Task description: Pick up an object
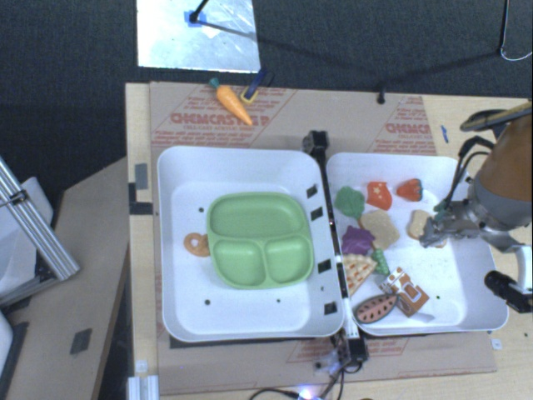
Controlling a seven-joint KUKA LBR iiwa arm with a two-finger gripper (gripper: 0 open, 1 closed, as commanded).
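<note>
Floor: I see dark carpet (67,73) around the bench
Bench: pale wood top (137,123) under printed cardboard (350,115)
Far side: shiny foil sheet (198,22) on the carpet
Left edge: I make out a metal frame (25,223)

You have a scatter of toy food in the right bin (479,307), all lying flat. Closest to the gripper (431,238) is a tan biscuit-like piece (417,222), touching it on the far side. Left of the jaws lie a beige slice (381,226) and a purple piece (358,241); farther left and up, a green broccoli (349,201), a red-orange piece (379,194) and a red one (409,190). Below the jaws sit a brown-and-white block (405,290), a brown oval (376,307) and a waffle wedge (359,269).
</note>
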